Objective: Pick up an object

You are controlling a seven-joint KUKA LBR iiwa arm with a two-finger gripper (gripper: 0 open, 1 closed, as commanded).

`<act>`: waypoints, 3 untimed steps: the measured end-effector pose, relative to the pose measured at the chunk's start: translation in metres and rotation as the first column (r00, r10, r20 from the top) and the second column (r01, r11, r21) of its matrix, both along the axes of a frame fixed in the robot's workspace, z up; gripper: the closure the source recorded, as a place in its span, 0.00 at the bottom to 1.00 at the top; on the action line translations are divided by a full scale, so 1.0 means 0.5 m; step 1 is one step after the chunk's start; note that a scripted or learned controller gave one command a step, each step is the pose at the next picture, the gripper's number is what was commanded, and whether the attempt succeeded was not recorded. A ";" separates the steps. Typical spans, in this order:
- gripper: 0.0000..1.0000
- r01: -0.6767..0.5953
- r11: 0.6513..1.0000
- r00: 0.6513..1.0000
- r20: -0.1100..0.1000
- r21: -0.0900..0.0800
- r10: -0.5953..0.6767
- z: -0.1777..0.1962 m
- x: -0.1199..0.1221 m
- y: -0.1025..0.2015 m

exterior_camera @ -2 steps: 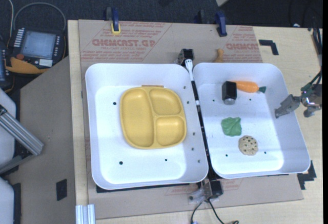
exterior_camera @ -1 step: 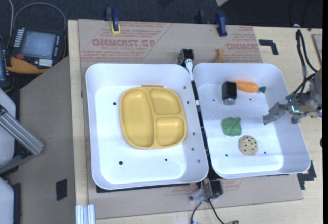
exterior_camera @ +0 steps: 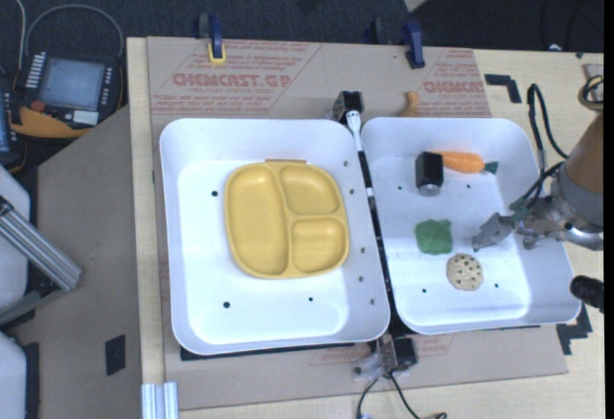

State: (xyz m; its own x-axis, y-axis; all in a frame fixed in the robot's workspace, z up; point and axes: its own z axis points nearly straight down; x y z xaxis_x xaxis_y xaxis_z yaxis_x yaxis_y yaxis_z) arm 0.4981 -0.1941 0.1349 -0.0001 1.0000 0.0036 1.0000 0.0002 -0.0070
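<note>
The right bin [exterior_camera: 413, 312] holds a black block [exterior_camera: 429, 171], an orange toy carrot [exterior_camera: 462, 161] just right of it, a green lump [exterior_camera: 434, 235] and a round speckled cookie [exterior_camera: 465, 271]. My gripper [exterior_camera: 491, 232] comes in from the right edge and hovers low over the right bin. It is a little right of the green lump and above the cookie, apart from both. No object shows in its grasp. The arm's wrist [exterior_camera: 580, 192] covers the bin's right rim.
The left bin [exterior_camera: 192, 302] carries a yellow divided plate [exterior_camera: 286, 219] at its middle. A black cable [exterior_camera: 535, 125] loops near the arm at the right. Clamps [exterior_camera: 217, 41] sit on the bench's far edge. A pendant screen [exterior_camera: 69, 81] lies off the bench, left.
</note>
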 end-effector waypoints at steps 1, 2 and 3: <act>0.00 0.002 1.000 1.000 0.009 -0.001 -0.002 -0.099 0.003 0.001; 1.00 0.001 1.000 1.000 0.010 -0.005 -0.001 -0.078 0.003 0.000; 1.00 0.000 1.000 1.000 0.011 -0.006 0.001 0.008 0.009 0.000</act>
